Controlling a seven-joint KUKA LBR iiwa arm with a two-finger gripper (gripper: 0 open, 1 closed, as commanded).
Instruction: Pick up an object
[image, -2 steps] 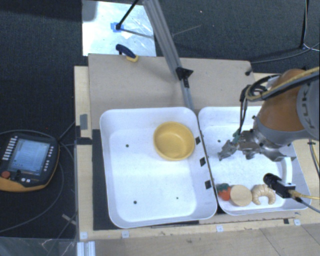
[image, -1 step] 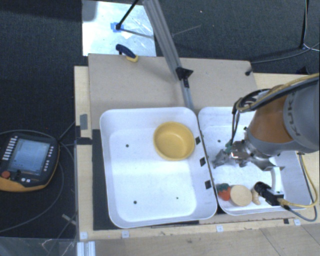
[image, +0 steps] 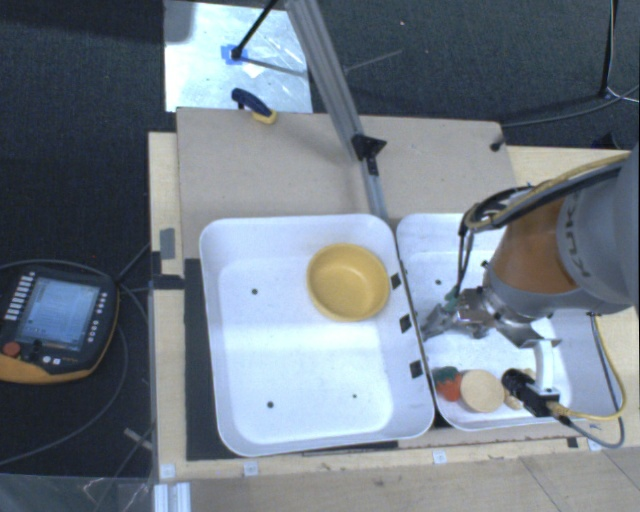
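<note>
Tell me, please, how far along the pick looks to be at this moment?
Done: the arm has reached into the right bin, and its pincer sits low by that bin's left wall. In hand: nothing visible between its fingers. Left: the grasp and lift. The tan round piece and the small red-and-green item lie at the near edge; the yellow bowl rests in the left bin.

Teach pendant (image: 52, 335) is seen on dark floor (image: 80, 120), far left of the gripper (image: 440, 322). Blue-and-yellow clamp (image: 252, 104) is seen on the bench (image: 290, 165), up-left of the gripper. Grey tripod leg (image: 340, 100) is seen slanting above the gripper toward the bins.
</note>
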